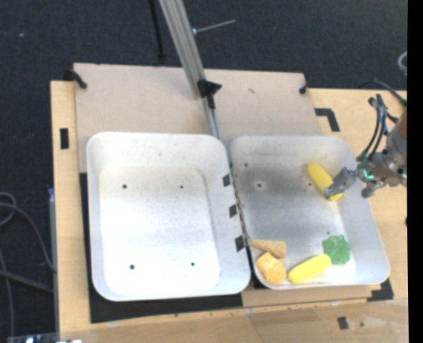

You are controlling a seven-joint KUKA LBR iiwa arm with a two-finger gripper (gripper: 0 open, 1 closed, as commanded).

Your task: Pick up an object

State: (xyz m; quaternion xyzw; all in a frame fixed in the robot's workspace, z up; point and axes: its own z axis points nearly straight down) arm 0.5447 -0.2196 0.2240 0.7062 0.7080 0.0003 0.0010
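Note:
In the right bin point(283, 206) a small yellow oblong piece point(318, 175) lies near the far right side. My gripper point(354, 184) hangs over the bin's right rim, just right of that piece. It is open, with the left finger point(339, 183) at the piece's right end and nothing between the fingers. Along the bin's near edge lie a tan cone-shaped piece point(269, 247), an orange chunk point(271, 267), a long yellow piece point(309, 268) and a green lump point(336, 249).
The left bin point(161, 216) sits beside the right one, the two sharing a middle rim. A slanted metal rail point(186, 45) rises from the back of the bench. Cables point(377, 123) hang by the arm at the right edge.

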